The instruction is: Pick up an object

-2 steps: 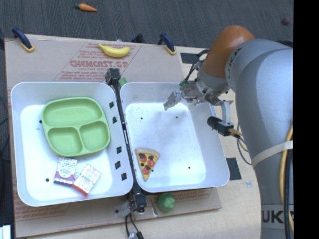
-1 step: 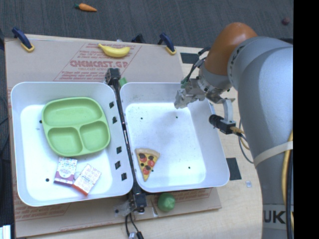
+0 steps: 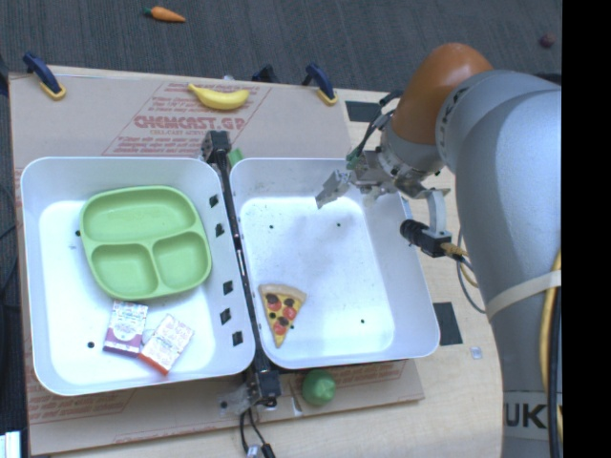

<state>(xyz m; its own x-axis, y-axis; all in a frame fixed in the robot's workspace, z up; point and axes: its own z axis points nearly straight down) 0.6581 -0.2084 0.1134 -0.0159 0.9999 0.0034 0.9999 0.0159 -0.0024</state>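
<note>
A toy pizza slice [image 3: 281, 311] lies near the front left corner of the right bin [image 3: 401, 294]. In the left bin [image 3: 48, 284] sits a green divided plate [image 3: 145, 239], with two small packets [image 3: 127, 328] [image 3: 167, 343] in front of it. My gripper [image 3: 334, 188] hangs over the back edge of the right bin, well behind the pizza slice and apart from it. Nothing shows in the gripper.
A yellow banana [image 3: 220, 94] rests on the cardboard behind the bins. A green ball [image 3: 319, 386] sits outside the front rim of the right bin. Blue clamps [image 3: 45, 74] [image 3: 320, 81] hold the board's back edge. A carrot [image 3: 167, 13] lies on the floor.
</note>
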